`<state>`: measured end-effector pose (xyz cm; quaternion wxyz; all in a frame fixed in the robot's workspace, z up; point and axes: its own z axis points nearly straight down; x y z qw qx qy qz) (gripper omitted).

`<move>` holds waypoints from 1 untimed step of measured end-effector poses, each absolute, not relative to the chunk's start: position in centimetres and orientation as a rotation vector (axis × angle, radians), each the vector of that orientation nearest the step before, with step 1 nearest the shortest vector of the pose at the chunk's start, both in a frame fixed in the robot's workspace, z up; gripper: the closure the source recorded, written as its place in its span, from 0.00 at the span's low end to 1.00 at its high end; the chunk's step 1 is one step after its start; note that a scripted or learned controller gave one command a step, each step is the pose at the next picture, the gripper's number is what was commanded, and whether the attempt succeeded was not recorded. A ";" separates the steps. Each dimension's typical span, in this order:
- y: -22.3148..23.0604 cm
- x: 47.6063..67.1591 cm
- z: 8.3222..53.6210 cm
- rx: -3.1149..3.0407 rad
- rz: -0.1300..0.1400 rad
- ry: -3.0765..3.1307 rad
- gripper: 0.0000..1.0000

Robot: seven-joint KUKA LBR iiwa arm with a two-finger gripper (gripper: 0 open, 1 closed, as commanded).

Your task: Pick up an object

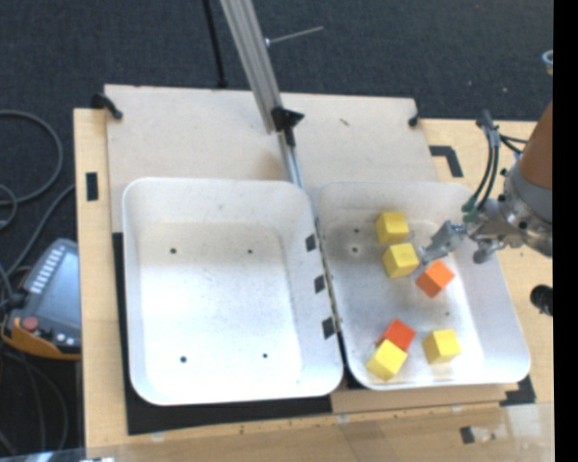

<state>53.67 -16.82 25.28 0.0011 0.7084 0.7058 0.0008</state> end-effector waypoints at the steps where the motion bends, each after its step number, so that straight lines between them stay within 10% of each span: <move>1: -16.7 57.8 14.8 2.220 -0.006 2.227 0.00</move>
